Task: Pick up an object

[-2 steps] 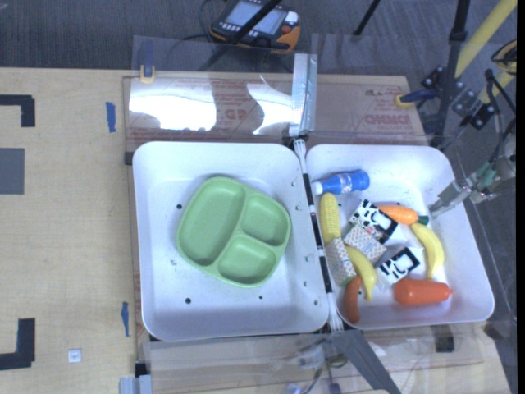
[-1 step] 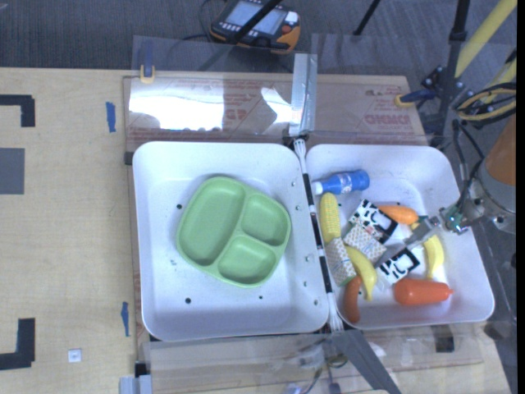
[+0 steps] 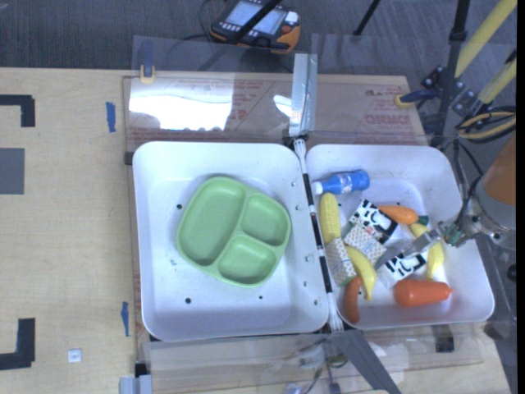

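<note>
Two bins sit side by side on the counter point(image 3: 57, 220). The left bin point(image 3: 156, 302) holds a divided plate point(image 3: 234, 231) near its middle. The right bin point(image 3: 472, 290) holds a pile: a bottle point(image 3: 343, 182) at the far left, a corn cob point(image 3: 329, 217) just nearer than it along the left wall, a banana point(image 3: 362, 271) nearer still, and a carrot point(image 3: 398, 213) right of the bottle. A handheld device point(image 3: 256, 21) lies on the floor beyond the counter.

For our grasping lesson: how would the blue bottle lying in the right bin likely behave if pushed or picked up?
The blue plastic bottle lies on its side, so its round body would probably roll when nudged. It looks small, likely light. Its smooth surface may slip between fingers.
</note>
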{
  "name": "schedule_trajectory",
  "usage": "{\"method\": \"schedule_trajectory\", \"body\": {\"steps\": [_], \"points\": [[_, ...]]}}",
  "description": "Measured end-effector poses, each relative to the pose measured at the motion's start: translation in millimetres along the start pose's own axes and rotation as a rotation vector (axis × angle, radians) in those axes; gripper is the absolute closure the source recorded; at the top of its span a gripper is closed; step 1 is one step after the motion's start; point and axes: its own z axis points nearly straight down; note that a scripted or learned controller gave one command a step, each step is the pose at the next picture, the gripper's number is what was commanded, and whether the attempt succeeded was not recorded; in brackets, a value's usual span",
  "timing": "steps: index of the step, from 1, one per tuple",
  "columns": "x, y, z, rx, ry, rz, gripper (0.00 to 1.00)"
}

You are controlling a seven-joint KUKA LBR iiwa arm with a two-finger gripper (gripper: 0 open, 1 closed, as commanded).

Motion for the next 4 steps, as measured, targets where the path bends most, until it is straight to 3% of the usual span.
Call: {"method": "schedule_trajectory", "body": {"steps": [1,2,3,4], "points": [[-10.5,9.0,3.4,-0.015,-0.014,-0.48,0.0],[-23.0,27.6,4.7,-0.002,-0.007,-0.566,0.0],[0.5,104.6,-10.7,0.008,0.007,-0.587,0.0],[-6.6,92.4,0.7,-0.003,-0.009,-0.551,0.0]]}}
